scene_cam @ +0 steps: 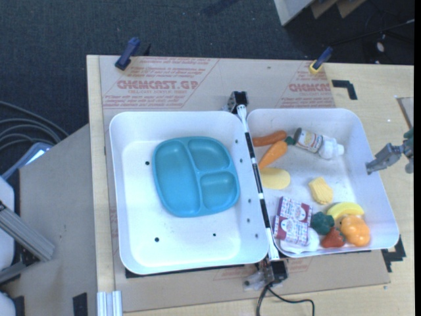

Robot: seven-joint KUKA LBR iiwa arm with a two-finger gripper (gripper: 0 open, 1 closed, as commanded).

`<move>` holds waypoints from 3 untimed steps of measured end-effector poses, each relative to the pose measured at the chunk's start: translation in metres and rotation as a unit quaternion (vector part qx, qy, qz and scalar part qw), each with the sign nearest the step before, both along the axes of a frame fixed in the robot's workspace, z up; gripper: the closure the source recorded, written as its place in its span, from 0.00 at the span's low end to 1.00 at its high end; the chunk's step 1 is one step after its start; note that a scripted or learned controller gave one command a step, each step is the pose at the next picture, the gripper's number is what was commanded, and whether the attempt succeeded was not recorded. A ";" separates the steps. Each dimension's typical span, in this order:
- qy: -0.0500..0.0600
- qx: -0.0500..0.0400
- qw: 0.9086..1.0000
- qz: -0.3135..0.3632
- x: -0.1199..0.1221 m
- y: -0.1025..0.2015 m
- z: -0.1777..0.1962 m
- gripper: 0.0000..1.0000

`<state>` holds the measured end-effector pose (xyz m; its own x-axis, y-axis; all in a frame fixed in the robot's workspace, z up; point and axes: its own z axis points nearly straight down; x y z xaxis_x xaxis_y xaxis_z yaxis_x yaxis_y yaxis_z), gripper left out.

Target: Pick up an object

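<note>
The right bin (358, 127) holds several toy foods: an orange carrot (273, 154), a second carrot (270, 138) above it, a small white bottle (317, 142) lying on its side, a pale yellow lemon-like piece (276, 178) and a yellow cheese chunk (321, 190). A red and white snack packet (291, 219), a green broccoli (321, 222), a banana (345, 209), an orange pepper (355, 230) and a red piece (333, 238) crowd the bin's near corner. My gripper (385, 158) hangs at the bin's right rim, apart from all of them.
A blue divided plate (196, 175) lies in the left bin (131, 229). A black hinge strip (253, 170) separates the two bins. Blue (127, 53) and yellow (320, 59) clamps hold the cardboard at the back.
</note>
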<state>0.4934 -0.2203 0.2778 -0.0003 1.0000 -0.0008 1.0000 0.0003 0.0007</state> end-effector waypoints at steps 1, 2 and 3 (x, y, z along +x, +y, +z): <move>0.002 0.001 1.000 0.000 -0.015 -0.003 -0.159 0.00; -0.002 -0.001 1.000 0.000 -0.013 0.064 -0.192 0.00; 0.000 0.000 1.000 0.000 0.038 0.078 -0.193 0.00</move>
<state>0.5317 -0.1420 0.0847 -0.0012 1.0000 0.0000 1.0000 0.0012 0.0006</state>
